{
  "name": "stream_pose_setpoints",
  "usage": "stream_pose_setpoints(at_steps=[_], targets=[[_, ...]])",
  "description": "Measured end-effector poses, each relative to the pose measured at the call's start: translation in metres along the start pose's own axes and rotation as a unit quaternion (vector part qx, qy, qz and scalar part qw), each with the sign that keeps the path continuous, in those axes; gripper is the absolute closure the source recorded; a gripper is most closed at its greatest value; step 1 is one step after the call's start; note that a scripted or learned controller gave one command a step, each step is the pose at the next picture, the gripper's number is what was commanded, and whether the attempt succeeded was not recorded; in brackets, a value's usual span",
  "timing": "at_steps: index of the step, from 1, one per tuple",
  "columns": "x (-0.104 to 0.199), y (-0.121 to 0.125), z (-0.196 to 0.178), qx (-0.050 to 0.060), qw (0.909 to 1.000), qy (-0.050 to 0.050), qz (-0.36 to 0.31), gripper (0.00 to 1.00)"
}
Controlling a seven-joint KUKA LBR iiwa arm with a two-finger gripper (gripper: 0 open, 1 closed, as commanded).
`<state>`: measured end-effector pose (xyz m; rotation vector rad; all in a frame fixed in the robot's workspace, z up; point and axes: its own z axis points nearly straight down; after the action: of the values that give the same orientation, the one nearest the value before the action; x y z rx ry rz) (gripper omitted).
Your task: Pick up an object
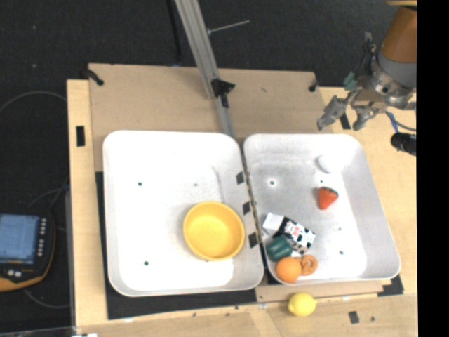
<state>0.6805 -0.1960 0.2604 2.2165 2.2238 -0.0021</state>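
Observation:
My gripper (344, 120) hangs above the far right corner of the right bin (365, 188), its two fingers spread open with nothing between them. Below it in that bin lie a red strawberry (327, 198) and a small white object (325, 163). At the bin's near left corner sit an orange (287, 269), a smaller orange piece (309, 263), a dark green cup (278, 246), a black-and-white cow-patterned box (300, 236) and a white block (272, 224). A yellow bowl (213, 230) rests in the left bin (133, 209).
A yellow lemon (302, 304) lies on the bench just outside the right bin's near edge. A grey metal pole (203, 55) slants up from between the bins at the back. A tablet-like pendant (24, 248) lies at the far left, off the bench.

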Motion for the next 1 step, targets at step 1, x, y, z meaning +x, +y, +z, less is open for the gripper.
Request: stream_pose_setpoints(at_steps=[1], targets=[[-0.0005, -0.0002, 0.0, 0.0, 1.0, -0.001, 0.0, 0.0]])
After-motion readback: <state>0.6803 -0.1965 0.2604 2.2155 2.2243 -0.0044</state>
